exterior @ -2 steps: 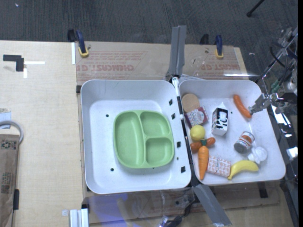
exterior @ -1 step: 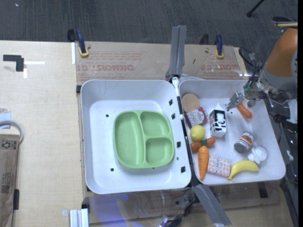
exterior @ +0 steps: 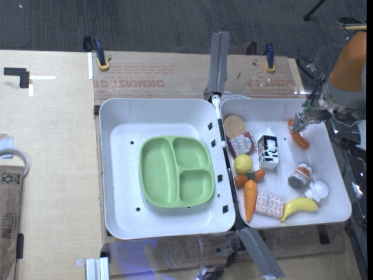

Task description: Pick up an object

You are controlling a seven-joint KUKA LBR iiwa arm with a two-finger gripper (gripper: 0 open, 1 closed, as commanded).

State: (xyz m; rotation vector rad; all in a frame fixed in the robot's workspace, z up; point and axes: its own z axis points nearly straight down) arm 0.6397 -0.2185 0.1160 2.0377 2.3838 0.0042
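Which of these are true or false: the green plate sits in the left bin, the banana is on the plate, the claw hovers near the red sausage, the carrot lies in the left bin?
1. The green plate sits in the left bin. True.
2. The banana is on the plate. False: it lies in the right bin.
3. The claw is near the red sausage. True.
4. The carrot lies in the left bin. False: right bin.
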